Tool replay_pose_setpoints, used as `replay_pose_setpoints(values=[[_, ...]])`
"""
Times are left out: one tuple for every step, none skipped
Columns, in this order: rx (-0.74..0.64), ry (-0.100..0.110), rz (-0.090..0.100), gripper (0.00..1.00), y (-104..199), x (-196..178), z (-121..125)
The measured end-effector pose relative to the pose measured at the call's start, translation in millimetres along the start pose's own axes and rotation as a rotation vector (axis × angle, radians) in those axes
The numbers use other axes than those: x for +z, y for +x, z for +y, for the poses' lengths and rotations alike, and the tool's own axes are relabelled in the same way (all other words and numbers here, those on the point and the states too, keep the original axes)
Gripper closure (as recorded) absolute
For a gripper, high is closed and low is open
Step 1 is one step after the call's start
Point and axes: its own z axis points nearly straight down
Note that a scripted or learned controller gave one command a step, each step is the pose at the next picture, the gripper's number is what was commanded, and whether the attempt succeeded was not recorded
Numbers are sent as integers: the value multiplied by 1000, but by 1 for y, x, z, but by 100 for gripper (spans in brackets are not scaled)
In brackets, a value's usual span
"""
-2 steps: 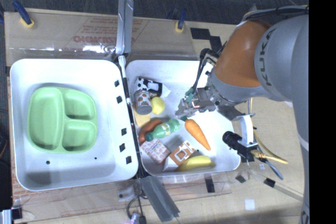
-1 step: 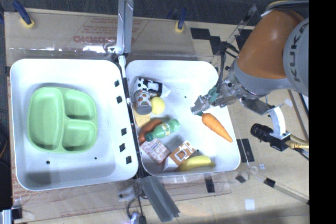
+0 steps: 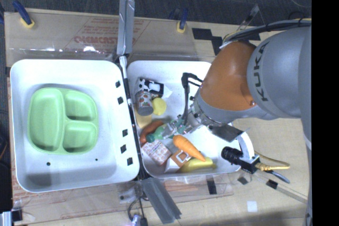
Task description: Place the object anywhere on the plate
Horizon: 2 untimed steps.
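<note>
A light green divided plate (image 3: 62,119) lies in the left bin (image 3: 21,166). The right bin (image 3: 175,69) holds a heap of toy food: an orange carrot (image 3: 189,148), a yellow lemon (image 3: 159,106), a small tin can (image 3: 143,101), a reddish sausage (image 3: 150,130), a green piece (image 3: 157,135), a pink checked wafer (image 3: 156,152) and a yellow piece (image 3: 197,164). My gripper (image 3: 178,125) reaches down into this heap, just above the carrot and beside the green piece. The grey and orange wrist hides much of it.
A black-and-white item (image 3: 151,86) lies at the right bin's far left corner. The ridge between the two bins (image 3: 126,114) separates plate and heap. Blue clamps (image 3: 23,14) hold the bench edge at the back.
</note>
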Motion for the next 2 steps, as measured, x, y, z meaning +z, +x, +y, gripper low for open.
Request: replay_pose_setpoints(values=[[-96, -3, -2, 100, 57, -12, 28], [-274, 1, 0, 100, 111, -1, 48]])
